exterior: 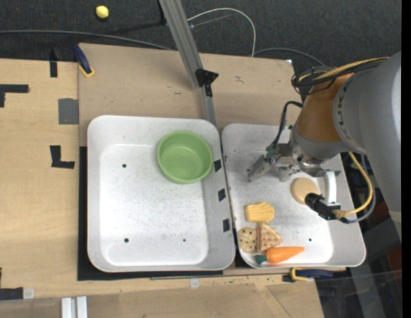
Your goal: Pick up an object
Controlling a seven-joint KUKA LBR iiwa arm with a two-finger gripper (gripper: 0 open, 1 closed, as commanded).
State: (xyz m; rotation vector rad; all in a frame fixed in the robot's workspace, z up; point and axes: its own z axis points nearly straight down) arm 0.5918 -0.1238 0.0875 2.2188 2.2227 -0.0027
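My gripper [270, 172] hangs over the upper middle of the right bin [338, 244], open, with nothing between its fingers. A round beige piece [303, 189] lies just to its right, partly under the wrist. Below the gripper lies a yellow ridged piece [259, 211]. Near the bin's front edge are a speckled tan cracker-like piece [257, 238] and an orange carrot [284, 254]. A green bowl [184, 156] sits upright in the upper right part of the left bin [113, 197].
The ridge between the two bins [222, 191] runs just left of the gripper. A grey metal pole [185, 38] slants down to the bins' back edge. Cables [354, 211] loop off the wrist over the right bin's right side.
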